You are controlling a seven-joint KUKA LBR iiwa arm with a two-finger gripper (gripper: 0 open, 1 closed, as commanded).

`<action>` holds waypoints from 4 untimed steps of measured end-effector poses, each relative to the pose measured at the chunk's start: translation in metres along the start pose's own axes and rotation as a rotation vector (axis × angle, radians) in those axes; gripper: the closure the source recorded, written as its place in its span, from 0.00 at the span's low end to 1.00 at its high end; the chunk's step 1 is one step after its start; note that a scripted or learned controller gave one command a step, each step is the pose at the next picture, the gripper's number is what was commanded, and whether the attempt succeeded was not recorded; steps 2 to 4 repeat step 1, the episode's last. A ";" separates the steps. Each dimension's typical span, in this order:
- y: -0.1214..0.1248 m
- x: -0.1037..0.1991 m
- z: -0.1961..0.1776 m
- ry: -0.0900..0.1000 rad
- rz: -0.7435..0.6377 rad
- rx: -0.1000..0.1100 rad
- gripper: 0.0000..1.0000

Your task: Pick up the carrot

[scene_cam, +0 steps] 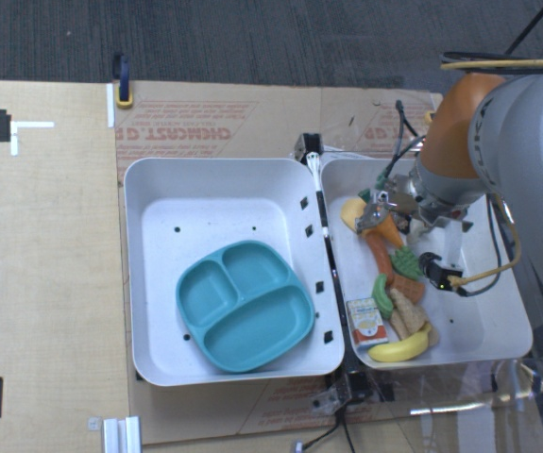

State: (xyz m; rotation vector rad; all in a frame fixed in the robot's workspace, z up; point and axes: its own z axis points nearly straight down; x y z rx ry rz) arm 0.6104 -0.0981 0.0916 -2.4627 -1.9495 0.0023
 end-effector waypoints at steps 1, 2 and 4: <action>0.000 0.000 -0.009 -0.001 -0.002 0.002 1.00; 0.000 0.000 -0.009 -0.001 -0.002 0.002 1.00; 0.000 0.000 -0.009 -0.001 -0.002 0.002 1.00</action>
